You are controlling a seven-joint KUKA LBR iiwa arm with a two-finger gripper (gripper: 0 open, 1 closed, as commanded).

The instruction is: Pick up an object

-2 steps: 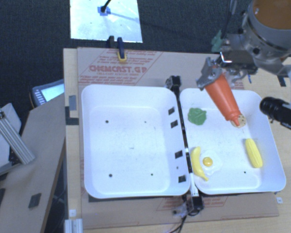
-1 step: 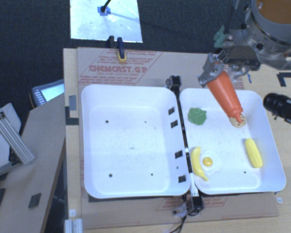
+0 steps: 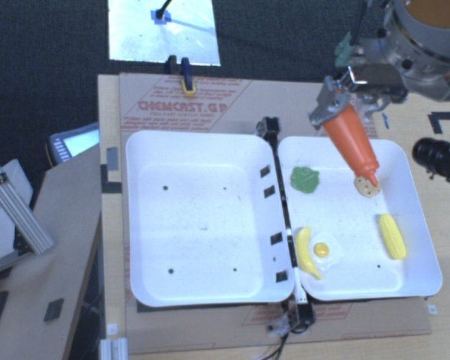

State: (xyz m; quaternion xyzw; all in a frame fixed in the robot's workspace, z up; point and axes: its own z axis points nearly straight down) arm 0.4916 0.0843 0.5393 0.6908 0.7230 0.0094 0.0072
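At the near edge of the right bin (image 3: pixel 416 276) lie a banana (image 3: pixel 305 251) and, touching it, a fried egg (image 3: pixel 324 250), both close against the divider between the two bins. The carrot (image 3: pixel 351 145) hangs tilted above the far part of this same bin, thick end up and narrow tip down. The gripper (image 3: pixel 337 105) is clamped on the carrot's thick end, and the carrot shows between its fingers. Just below the tip, on the bin floor, sits a small round cracker (image 3: pixel 368 188). A green lettuce leaf (image 3: pixel 305 179) lies left of the carrot, toward the divider. A corn cob (image 3: pixel 392 236) lies nearer the bin's right wall, below the cracker. The left bin (image 3: pixel 202 216) sits beside the right one, touching it along the divider. The arm (image 3: pixel 424 28) reaches over the right bin's far corner.
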